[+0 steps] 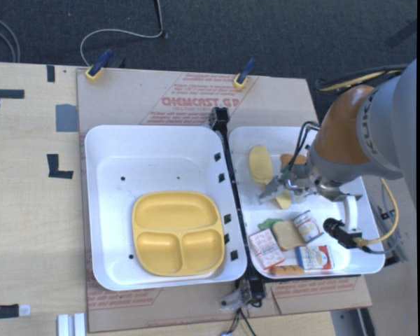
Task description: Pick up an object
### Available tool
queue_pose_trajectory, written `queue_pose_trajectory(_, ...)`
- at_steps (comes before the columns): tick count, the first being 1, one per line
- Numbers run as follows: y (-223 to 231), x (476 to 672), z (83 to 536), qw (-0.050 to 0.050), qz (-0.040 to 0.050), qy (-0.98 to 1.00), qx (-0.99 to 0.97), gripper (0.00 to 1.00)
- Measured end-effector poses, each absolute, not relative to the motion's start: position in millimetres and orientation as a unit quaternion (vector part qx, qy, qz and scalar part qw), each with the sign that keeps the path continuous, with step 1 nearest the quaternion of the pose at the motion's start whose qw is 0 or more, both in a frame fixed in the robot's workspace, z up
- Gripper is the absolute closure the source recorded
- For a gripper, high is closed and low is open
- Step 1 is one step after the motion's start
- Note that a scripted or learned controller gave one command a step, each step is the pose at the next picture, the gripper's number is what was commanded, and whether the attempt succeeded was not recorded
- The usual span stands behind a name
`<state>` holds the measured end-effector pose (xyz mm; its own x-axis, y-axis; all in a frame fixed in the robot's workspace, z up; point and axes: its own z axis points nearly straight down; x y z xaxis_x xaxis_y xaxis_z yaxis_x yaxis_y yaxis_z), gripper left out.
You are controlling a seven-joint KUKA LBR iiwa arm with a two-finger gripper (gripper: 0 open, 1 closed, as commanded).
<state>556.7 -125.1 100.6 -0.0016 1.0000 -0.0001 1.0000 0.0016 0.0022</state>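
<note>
At centre right of the frame, the gripper (278,190) hangs low in the right bin (350,259), just above a small yellow piece (283,201) and lower right of a yellow oval object (260,163); packets and a can (306,226) crowd below. Jaw state cannot be told.

Fixed overhead camera looks down (slanted) on both bins (98,152).

Red print on the cardboard sheet (196,96) at the bins' twelve o'clock side seems to read "CHEMCAST GP"; packet labels are too small to read.
</note>
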Motion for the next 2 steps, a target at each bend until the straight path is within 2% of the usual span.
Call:
queue_pose_trajectory(1,-135.3,484.0,86.5,0.002,0.0013,0.706,0.708,0.0)
queue_pose_trajectory(2,-128.6,548.3,86.5,0.002,0.0011,0.708,0.706,0.0)
